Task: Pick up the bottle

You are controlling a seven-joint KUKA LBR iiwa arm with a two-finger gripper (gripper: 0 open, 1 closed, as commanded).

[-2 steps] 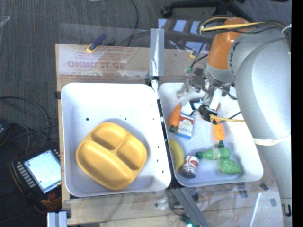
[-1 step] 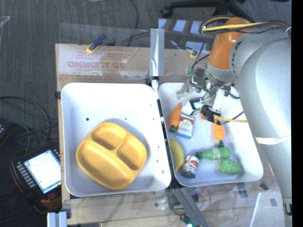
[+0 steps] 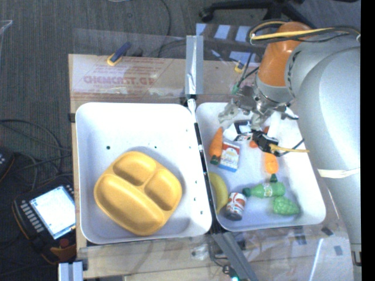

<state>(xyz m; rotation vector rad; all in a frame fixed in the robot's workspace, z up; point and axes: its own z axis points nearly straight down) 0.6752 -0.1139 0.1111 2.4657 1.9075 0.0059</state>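
Nearest to the camera, in the left bin (image 3: 94, 122), lies one yellow divided tray (image 3: 139, 191), and nothing else is with it. Going right into the right bin (image 3: 310, 209), I count one banana (image 3: 219, 191) along the left wall, one small can (image 3: 235, 205) near the front, one carrot (image 3: 217, 144), one small carton (image 3: 229, 156), one green bottle (image 3: 265, 189) and one green bunch of grapes (image 3: 285, 206); some small orange pieces near the middle I cannot name. My target lies on its side at the front of this bin, touching or almost touching the grapes, with the can just beside its other end. I judge it a light, stiff plastic toy with a smooth round body that may roll or slip, so I would close across the middle of the body, not the narrow neck. My gripper (image 3: 249, 115) hangs over the back of the right bin, well apart from the bottle, and I cannot tell how wide it stands.
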